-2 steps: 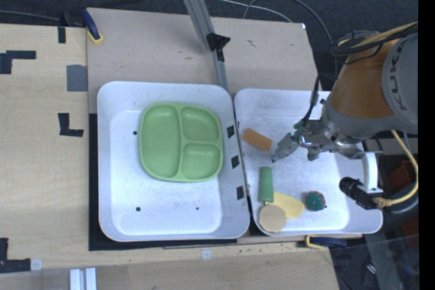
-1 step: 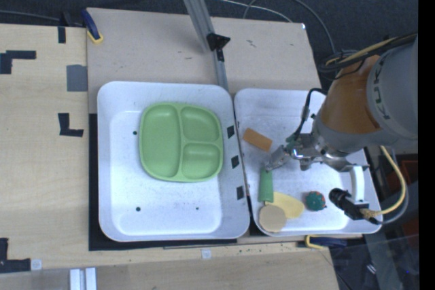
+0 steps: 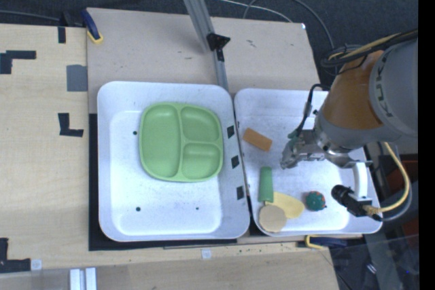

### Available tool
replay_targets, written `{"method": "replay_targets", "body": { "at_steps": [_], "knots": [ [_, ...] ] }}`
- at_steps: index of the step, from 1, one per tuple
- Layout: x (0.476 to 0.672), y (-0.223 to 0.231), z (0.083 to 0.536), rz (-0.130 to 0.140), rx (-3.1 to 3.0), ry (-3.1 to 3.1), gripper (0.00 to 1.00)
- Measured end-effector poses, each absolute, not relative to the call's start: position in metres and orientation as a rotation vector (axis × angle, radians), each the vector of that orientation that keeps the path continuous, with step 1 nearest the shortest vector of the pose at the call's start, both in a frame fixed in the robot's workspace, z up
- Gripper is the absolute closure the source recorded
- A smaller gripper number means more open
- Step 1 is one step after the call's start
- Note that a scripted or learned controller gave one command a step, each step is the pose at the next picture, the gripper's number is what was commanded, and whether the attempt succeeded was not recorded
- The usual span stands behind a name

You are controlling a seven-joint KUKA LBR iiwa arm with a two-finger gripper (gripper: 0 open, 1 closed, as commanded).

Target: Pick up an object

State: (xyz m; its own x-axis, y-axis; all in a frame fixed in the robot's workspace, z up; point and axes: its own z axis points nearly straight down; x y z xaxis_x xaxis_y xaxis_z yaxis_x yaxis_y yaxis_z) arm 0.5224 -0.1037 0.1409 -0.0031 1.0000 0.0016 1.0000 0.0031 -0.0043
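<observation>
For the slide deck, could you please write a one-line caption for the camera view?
The gripper hovers over the right bin near an orange block; a green divided plate fills the left.

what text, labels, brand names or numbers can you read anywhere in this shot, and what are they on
None. No readable words, labels or numbers appear on the green divided plate, the two white bins, the small objects in the right bin, or the arm.

Your grey arm [image 3: 387,88] reaches in from the right, orange band above the wrist, its gripper [image 3: 291,158] angled down and leftward, hovering low.
</observation>
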Motion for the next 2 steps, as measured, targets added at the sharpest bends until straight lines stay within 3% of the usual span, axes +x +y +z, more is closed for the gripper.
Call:
{"method": "replay_targets", "body": {
  "at_steps": [1,2],
  "knots": [
    [0.514,-0.107,0.19,-0.002,-2.222,-2.224,1.0],
    [0.514,-0.106,0.203,0.0,-2.22,-2.223,1.0]
  ]
}}
